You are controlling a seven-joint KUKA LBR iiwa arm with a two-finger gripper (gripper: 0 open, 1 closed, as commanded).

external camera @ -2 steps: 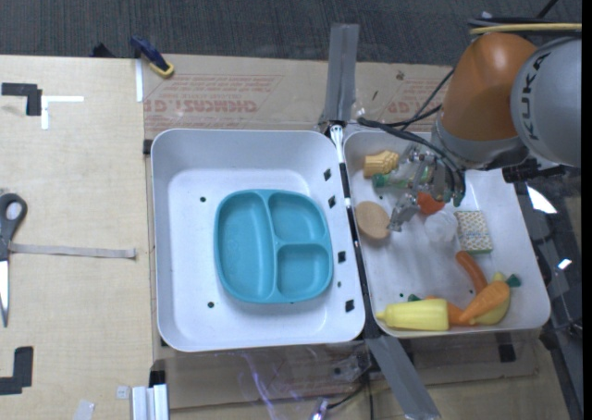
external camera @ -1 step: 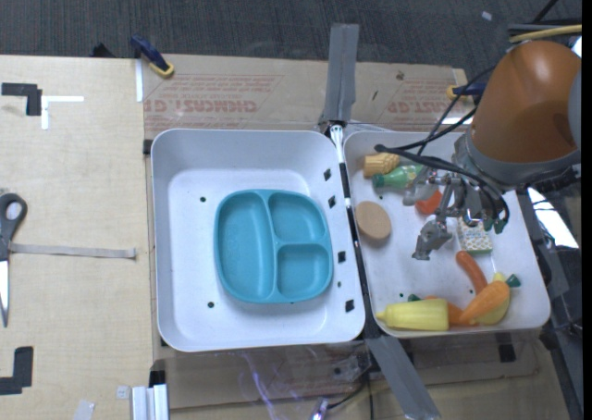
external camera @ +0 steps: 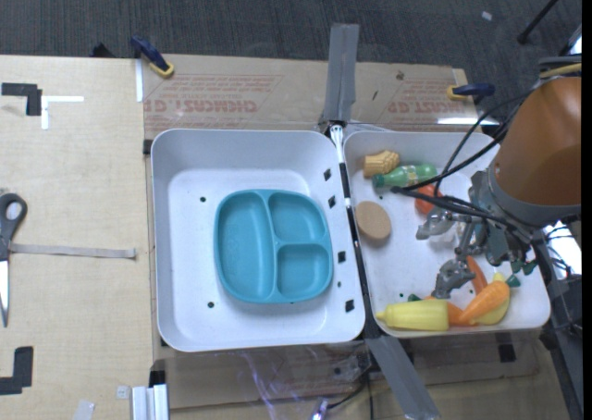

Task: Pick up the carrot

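carrot [external camera: 487,301] just right of end effector [external camera: 455,277]

Two bins side by side, items gathered in the right one.

A divided plate [external camera: 275,245] lies in the left bin [external camera: 176,224]. In the right bin [external camera: 407,270], the carrot [external camera: 485,302] lies at lower right, the gripper [external camera: 453,277] just left of it, a round disc [external camera: 374,221] at centre left.

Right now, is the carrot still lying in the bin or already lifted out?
Lying in the bin. The carrot rests on the floor of the right bin near its front edge, beside the yellow corn; the gripper sits close beside it.
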